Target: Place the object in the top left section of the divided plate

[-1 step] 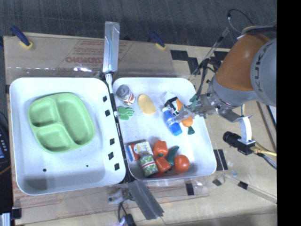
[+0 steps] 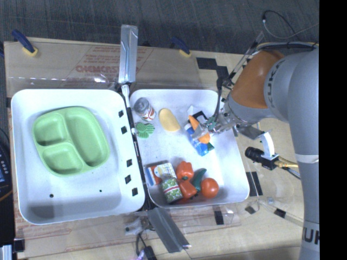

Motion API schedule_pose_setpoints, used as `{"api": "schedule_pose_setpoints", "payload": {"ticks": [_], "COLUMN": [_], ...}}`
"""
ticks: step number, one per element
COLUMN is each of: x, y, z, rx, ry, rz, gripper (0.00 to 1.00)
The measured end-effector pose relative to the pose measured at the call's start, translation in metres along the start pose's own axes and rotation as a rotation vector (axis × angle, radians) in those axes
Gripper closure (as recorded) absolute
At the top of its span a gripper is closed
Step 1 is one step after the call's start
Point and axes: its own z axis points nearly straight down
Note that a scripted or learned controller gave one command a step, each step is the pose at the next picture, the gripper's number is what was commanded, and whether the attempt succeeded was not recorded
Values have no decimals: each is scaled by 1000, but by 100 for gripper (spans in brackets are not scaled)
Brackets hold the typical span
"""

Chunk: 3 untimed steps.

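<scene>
My gripper (image 2: 201,129) hangs over the blue-orange object (image 2: 200,141) for pickup; finger state cannot be determined; divided plate (image 2: 69,140) awaits.

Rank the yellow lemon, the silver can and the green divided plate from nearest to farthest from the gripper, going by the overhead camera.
Measured from the gripper in the right bin:
1. Yellow lemon, just to its left in the same bin.
2. Silver can, further left, by the bin's left wall.
3. Green divided plate, across in the left bin.
</scene>
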Motion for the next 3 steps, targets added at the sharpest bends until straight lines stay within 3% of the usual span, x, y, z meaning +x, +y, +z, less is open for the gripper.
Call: {"api": "schedule_pose_setpoints", "payload": {"ticks": [1,3], "x": [3,15], "y": [-11,-53], "z": [6,5], "rx": [-33,-44], "ry": [-16,-18], "rz": [35,317], "gripper": [100,100]}}
